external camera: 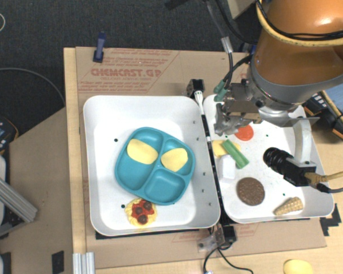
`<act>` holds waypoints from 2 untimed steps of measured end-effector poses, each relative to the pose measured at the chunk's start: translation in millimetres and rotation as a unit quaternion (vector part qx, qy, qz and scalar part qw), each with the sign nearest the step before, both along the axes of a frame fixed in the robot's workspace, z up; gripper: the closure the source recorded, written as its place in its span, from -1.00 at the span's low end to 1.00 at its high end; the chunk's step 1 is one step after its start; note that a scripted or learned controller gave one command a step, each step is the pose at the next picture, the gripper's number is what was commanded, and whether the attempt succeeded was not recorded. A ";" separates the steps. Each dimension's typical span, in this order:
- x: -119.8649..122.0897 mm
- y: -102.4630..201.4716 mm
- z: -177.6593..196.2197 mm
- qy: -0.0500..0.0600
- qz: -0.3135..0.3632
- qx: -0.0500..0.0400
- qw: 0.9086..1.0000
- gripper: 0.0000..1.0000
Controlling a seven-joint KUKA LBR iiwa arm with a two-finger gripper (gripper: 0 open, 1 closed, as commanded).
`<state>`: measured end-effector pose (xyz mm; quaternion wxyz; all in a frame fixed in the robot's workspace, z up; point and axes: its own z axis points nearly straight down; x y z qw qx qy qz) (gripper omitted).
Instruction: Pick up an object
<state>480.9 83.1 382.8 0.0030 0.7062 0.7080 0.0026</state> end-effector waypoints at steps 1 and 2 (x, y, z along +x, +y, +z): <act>-1.9 91.1 7.8 0.002 0.003 0.001 1.000 1.00; 44.9 19.6 -122.6 0.010 -0.006 -0.002 1.000 1.00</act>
